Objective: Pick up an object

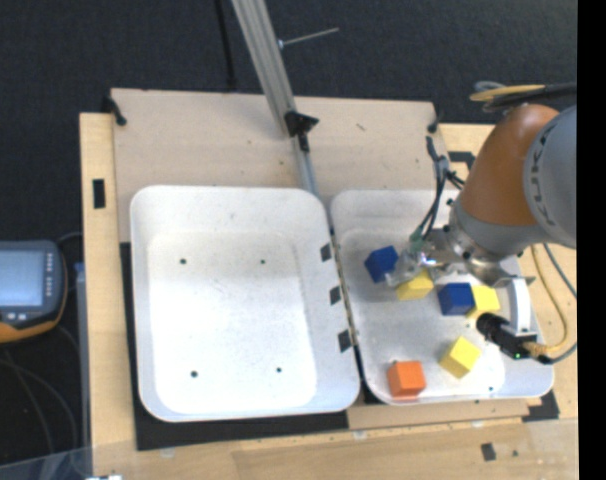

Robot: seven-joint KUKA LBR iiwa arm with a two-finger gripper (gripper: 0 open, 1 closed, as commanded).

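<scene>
Camera view: end effector (415, 268) touching yellow block (415, 288).

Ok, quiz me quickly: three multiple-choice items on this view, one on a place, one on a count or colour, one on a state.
1. Which bin holds the blocks?
A. the one on the view's left
B. the one on the view's right
C. both

2. How many blue blocks lie there?
A. two
B. none
C. four

3. How does the orange block lie?
A. stacked on a yellow block
B. outside the bins
C. alone near the bin's near edge

Key: 1 B, every block sits in the right bin under the arm. 2 A, one blue block and another. 3 C, it touches no other block.
</scene>
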